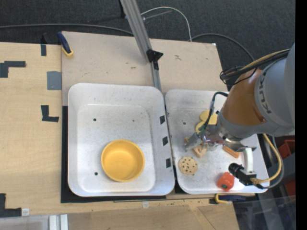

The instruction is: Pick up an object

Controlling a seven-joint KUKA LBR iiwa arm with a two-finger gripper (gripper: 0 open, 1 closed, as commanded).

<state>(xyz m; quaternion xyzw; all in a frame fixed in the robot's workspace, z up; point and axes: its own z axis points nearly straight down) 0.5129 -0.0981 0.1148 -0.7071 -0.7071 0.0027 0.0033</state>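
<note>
Two bins sit side by side on the bench [110,61]. The left bin [79,104] holds a bowl [123,160] toward its 6 o'clock edge. In the right bin [184,102], a cookie [188,165] lies at 7 o'clock and a tomato [226,180] at 5 o'clock. The arm [259,99] reaches in from 3 o'clock, its gripper [205,139] near the bin's centre, above the cookie.

Even overhead light, soft shadows, mild glare on white bins [76,128], slightly soft focus.
</note>
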